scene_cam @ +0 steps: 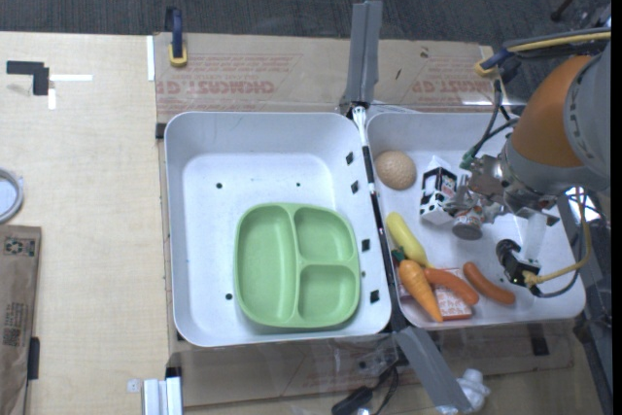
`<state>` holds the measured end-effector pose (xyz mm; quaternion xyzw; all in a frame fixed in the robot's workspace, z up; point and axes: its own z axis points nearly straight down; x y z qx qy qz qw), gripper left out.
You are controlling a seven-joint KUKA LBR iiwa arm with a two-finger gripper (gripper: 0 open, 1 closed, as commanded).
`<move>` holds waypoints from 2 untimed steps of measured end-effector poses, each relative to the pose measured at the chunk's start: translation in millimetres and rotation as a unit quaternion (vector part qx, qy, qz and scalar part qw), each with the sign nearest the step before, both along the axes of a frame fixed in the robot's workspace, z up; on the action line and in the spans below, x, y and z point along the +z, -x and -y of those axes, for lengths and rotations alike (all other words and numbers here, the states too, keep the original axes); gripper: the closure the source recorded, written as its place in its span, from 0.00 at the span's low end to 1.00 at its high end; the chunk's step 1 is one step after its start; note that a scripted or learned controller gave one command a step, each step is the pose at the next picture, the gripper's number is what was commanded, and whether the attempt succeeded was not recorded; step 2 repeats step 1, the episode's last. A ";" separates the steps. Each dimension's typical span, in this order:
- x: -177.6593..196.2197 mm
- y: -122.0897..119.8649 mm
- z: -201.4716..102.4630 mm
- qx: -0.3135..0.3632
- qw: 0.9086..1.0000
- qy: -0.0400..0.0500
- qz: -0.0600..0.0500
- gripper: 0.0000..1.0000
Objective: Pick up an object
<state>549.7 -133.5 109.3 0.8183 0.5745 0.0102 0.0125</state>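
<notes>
In the right bin [554,311] lie a tan round bread roll [396,169], a black-and-white patterned item [438,193], a yellow banana-like piece [404,237], an orange carrot [420,288], a flat orange-red piece [453,284] and a red sausage [488,283]. My gripper [467,208] hangs low in that bin, just right of the black-and-white item and above the sausage. Whether it touches the patterned item is unclear from this angle.
The left bin [190,209] holds a green three-compartment plate [296,264]. A grey divider post [364,53] stands behind the seam between the bins. Cables run along the arm [559,126] at the right. A metal ring [8,196] lies at the far left of the bench.
</notes>
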 end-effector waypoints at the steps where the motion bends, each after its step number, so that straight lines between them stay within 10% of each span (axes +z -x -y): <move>1: 81.0 -47.1 -42.2 0.081 0.997 -0.002 -0.018 1.00; 2: 81.0 -47.1 -42.2 0.081 0.997 -0.002 -0.018 1.00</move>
